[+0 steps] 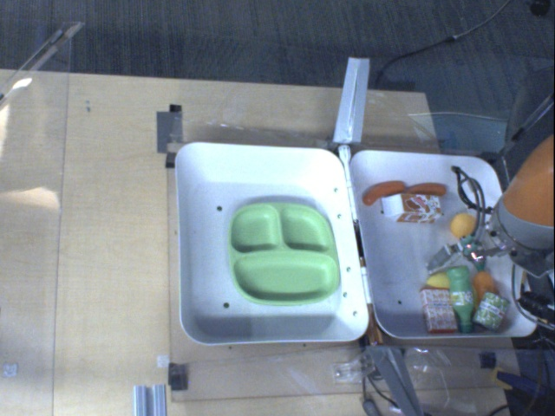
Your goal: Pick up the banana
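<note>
The banana [438,281] lies in the right bin [390,306], in its lower half, as a small yellow piece partly covered by the objects around it. The tool [469,251] is just above and to the right of the banana, low over the bin contents; whether it touches the banana cannot be determined, and its opening state cannot be determined either. No object is visibly between its tips.

Directly below the banana stands a red-and-white packet [437,309]. A green bottle [460,297] lies beside the packet, and a green-labelled box [491,311] sits near the bin's lower right corner. An orange item [483,282] is between the bottle and the arm. A round yellow fruit [463,224] rests above the tool. Near the bin's upper wall lie a sausage [384,191] and a red-printed carton [420,207].

The left bin [199,232] contains a green divided tray [284,251], centred. Both bins rest side by side on the counter [87,250]. The arm [529,202] enters from the right.
</note>
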Action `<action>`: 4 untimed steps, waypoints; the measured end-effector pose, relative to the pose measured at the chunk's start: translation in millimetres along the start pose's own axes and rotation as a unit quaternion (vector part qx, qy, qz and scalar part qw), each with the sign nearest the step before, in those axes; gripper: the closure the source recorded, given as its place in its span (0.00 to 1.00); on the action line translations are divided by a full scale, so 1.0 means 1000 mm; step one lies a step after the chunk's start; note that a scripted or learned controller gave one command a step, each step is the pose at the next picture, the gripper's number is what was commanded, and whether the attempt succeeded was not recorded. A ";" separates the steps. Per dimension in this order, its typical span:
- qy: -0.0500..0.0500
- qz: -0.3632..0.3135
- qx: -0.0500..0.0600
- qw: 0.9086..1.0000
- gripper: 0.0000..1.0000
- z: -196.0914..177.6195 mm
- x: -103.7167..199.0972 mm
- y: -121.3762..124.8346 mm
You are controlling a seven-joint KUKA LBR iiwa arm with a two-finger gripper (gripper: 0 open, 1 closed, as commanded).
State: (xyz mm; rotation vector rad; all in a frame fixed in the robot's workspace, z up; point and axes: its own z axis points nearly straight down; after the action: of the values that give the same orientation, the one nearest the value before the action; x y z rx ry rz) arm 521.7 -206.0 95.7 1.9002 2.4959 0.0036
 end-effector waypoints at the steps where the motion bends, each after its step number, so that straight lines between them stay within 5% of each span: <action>1: -0.002 0.014 -0.005 1.000 0.00 0.006 0.042 0.042; 2: -0.004 -0.034 -0.005 0.999 0.00 0.005 0.012 -0.028; 3: -0.002 -0.092 -0.003 0.996 0.00 0.007 -0.011 0.041; 4: -0.004 -0.094 -0.006 0.996 0.00 0.005 0.009 -0.019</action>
State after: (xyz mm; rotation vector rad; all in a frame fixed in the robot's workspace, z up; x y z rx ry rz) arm 501.0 -202.3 90.5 1.6499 2.6515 0.0101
